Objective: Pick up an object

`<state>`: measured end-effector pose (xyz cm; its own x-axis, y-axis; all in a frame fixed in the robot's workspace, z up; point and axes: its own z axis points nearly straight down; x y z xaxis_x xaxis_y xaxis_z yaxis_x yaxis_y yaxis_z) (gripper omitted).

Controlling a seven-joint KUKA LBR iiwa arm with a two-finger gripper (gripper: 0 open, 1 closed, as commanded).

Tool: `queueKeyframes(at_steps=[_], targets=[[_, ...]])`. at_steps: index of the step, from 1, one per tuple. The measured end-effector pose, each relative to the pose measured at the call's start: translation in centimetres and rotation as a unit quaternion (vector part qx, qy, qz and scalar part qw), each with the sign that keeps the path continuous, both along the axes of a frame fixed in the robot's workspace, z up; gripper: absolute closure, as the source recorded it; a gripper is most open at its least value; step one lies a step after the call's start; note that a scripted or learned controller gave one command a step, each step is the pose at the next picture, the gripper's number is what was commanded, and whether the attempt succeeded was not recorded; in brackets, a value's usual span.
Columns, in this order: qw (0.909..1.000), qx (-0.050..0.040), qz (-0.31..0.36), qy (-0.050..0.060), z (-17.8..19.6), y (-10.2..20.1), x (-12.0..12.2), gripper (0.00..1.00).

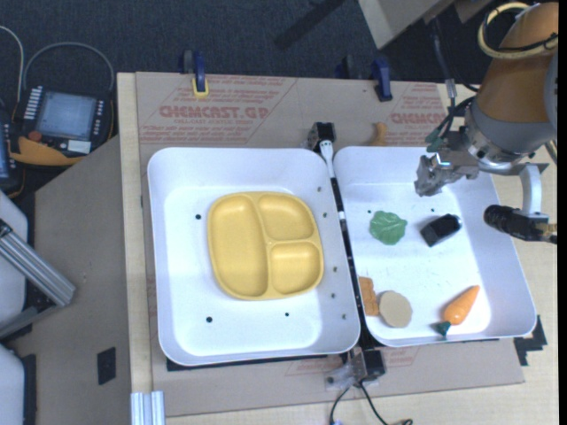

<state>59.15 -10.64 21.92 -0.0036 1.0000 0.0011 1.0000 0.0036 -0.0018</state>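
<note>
My tool (431, 177) hangs over the far part of the right bin (505, 264), near its back edge; I cannot tell its state from this angle. Nothing shows between its tips. In that bin, a green leafy piece (388, 227) lies near the middle, a black block (439, 229) just beside it toward the right, a carrot (460, 306) by the near right corner, and a tan round piece (395, 309) at the near left. The left bin (177, 264) carries a yellow divided plate (264, 243).
</note>
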Motion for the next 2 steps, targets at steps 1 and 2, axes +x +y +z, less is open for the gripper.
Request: queueKeyframes(at_steps=[1,2], targets=[[1.0,-0.0006,0.0,-0.002,1.1,4.9,0.5,1.0],[1.0,-0.0002,0.0,-0.002,1.8,9.8,0.0,1.0]])
